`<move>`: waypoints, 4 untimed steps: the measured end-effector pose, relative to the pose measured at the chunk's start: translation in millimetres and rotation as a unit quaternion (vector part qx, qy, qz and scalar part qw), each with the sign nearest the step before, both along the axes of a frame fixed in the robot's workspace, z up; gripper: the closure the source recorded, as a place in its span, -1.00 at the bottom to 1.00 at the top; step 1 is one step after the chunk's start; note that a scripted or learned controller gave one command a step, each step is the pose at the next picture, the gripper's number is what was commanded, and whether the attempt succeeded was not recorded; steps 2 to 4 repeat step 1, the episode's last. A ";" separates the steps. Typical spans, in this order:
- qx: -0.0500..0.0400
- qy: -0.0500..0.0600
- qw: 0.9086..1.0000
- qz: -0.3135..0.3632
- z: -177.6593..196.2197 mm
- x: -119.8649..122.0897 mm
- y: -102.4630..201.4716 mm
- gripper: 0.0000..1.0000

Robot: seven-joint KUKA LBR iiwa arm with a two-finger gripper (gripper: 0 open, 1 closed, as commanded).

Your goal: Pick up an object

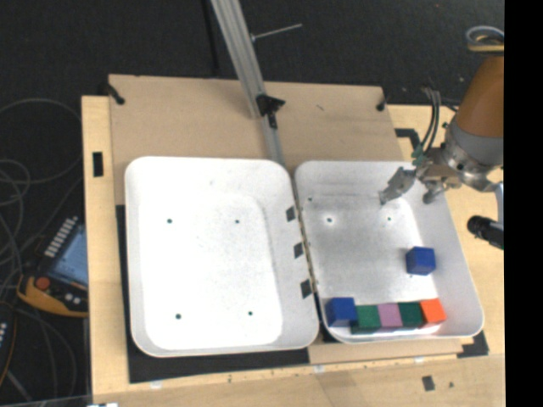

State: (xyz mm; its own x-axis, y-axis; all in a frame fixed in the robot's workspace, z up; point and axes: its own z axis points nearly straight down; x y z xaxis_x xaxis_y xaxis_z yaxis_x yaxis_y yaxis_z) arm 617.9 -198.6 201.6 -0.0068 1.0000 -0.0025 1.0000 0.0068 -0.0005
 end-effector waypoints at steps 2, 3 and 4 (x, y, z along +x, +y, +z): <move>0.000 0.000 1.000 -0.002 -1.1 -5.2 16.5 -1.00; 0.000 0.000 1.000 -0.002 -1.1 -5.2 16.5 -1.00; 0.000 0.000 1.000 -0.002 -1.1 -5.2 16.5 -1.00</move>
